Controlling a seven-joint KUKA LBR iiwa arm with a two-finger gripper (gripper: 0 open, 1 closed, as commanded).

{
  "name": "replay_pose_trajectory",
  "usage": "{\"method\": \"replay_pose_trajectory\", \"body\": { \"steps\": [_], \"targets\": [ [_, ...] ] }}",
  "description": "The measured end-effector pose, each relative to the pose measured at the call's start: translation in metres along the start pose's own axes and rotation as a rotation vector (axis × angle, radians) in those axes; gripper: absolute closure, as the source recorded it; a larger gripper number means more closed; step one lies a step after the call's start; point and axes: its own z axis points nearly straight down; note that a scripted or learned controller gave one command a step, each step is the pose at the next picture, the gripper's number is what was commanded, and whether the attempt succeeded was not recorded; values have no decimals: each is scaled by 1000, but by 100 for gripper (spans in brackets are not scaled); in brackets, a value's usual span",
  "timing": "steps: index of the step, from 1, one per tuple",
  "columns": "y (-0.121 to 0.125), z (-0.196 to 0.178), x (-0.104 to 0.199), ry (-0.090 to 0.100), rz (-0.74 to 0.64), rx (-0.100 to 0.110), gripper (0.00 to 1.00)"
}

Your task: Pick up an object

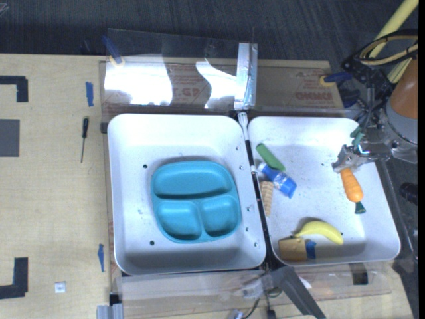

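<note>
From the overhead camera I see the gripper (pixel 350 159) low over the right bin (pixel 312 135), right at the top end of the carrot (pixel 352 186); whether its fingers are closed on it I cannot tell. The banana (pixel 320 231) lies near the front wall, and the blue tray (pixel 194 199) sits in the left bin (pixel 133 145).

Just one fixed cam, mounted high over the desk (pixel 40 178), tilted down so both white bins (pixel 126 138) fit in frame, arm (pixel 402 111) coming from the right.
</note>
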Motion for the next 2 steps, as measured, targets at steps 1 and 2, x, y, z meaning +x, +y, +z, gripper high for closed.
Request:
{"method": "replay_pose_trajectory", "body": {
  "steps": [1, 2],
  "targets": [
    [-55, -184, -14, -3, 152, -12, 100],
    [-60, -81, -28, 0, 155, 4, 100]
  ]
}}
